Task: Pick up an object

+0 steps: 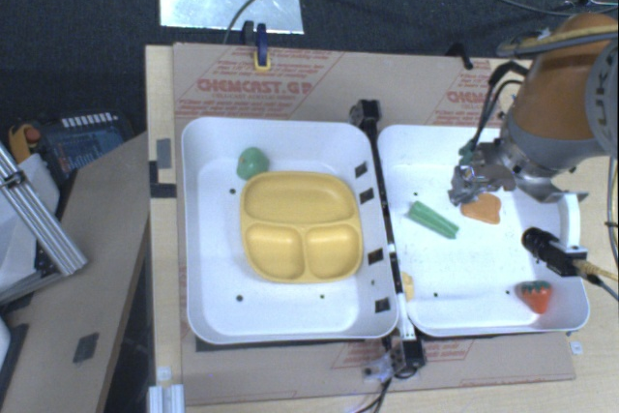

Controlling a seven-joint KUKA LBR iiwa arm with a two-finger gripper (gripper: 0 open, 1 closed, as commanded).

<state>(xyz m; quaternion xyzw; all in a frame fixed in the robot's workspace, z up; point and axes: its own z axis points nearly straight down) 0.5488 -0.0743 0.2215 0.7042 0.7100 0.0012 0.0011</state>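
My metal end effector (471,185) hangs over the right white bin's (435,319) far edge, touching a flat orange plastic piece (483,208); grip state unclear. Glossy green stick (431,219) just beside.

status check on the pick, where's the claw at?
Claw low in right bin, at orange piece. Nothing seen held. Green stick just beside, red-orange item at near corner. Yellow tray, green lump in left bin.

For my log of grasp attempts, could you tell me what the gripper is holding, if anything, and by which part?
It cannot be told. The gripper hangs low over the right bin, right at the upper edge of the orange piece, and nothing shows between its fingers.
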